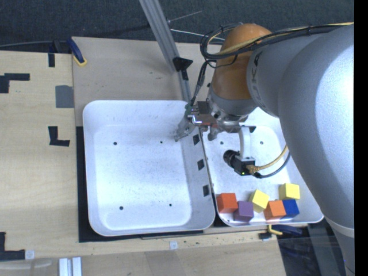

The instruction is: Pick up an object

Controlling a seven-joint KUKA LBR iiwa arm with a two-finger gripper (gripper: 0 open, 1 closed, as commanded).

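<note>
Several small blocks lie along the near edge of the right bin: an orange block, a purple block, a yellow block, a second orange block, a blue block and another yellow block. My gripper hangs over the ridge between the two bins, near their far end and well away from the blocks. It is open, and nothing sits between its fingers. The arm's grey body covers much of the right bin.
The left bin is a shallow white tray beside the right one. A slanted metal bar reaches down from the top toward the gripper. A black cable fitting hangs under the wrist, over the right bin.
</note>
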